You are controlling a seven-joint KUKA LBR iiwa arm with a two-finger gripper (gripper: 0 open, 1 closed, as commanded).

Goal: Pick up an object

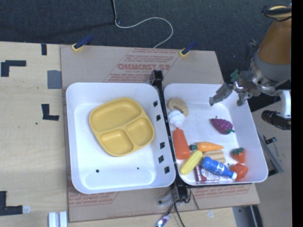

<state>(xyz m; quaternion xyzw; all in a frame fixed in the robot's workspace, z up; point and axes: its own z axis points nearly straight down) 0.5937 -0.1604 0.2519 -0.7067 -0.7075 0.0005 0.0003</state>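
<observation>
Wooden bench (pixel 28 126), dark carpet behind, two white bins (pixel 78 126), gripper (pixel 232 94) spread open, holding nothing

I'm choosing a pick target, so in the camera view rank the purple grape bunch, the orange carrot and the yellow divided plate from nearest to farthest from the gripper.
1. Purple plastic grape bunch: right bin, just below the gripper.
2. Orange toy carrot: right bin, lower down, toward the middle.
3. Yellow divided plastic plate: left bin, across the divider, far to the left.
</observation>
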